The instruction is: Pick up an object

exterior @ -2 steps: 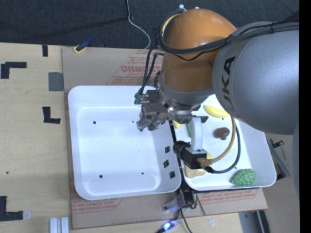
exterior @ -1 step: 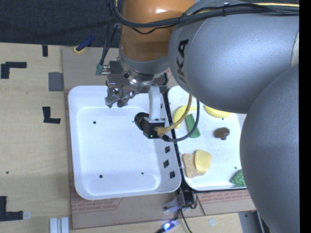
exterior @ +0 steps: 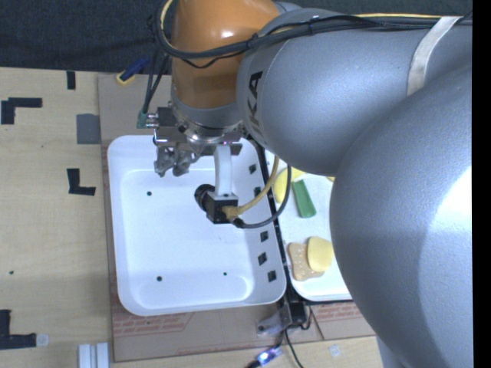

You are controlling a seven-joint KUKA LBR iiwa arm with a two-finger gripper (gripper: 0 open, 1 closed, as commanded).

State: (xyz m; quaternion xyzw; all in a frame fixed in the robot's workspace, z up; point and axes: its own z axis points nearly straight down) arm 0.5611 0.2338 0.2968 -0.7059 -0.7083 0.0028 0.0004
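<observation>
My gripper hangs over the far left part of the left white bin, below the orange band of the arm. I see no object at the gripper. In the right bin lie a green block, a yellow and tan sponge-like piece and a yellow object partly hidden behind the arm's cable. The grey arm hides most of the right bin.
A black fitting with a yellow cable hangs from the wrist over the left bin's middle. The bins rest on a brown board on the wooden bench. The arm's bulk covers the right side of the view.
</observation>
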